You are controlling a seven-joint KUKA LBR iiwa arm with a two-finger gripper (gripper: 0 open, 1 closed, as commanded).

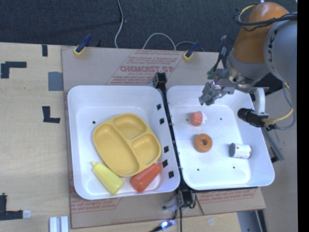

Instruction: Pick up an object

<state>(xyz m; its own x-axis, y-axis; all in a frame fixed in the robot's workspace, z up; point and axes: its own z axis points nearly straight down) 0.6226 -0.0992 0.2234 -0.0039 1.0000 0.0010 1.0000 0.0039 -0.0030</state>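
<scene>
From my remote station I log the arm [270, 33] first: grey shell, orange dome, its body cut off at the right edge. It reaches over the far side of the right bin [256, 175]. The two shallow white bins sit side by side on a brown cardboard sheet [145, 69], their smooth plastic rims meeting along a dark central divider.

The left bin [77, 129] carries a yellow three-compartment tray [126, 143], matte and rounded. Against the tray's near edge lie a yellow squeeze bottle [107, 176] and an orange-red carrot-shaped piece [146, 176], both tilted.

The gripper [208, 96] hangs above the right bin's far left area, dark and partly lost in cable and bracket clutter; I cannot tell how its fingers stand, and I see nothing between them.

In the right bin, well apart from one another: an orange ring-shaped doughnut [203, 142] near the centre, a small white cylinder with a dark end [240, 150] to its right, and a small pink-and-white item [196, 118], just below the gripper, its shape hard to make out.
</scene>
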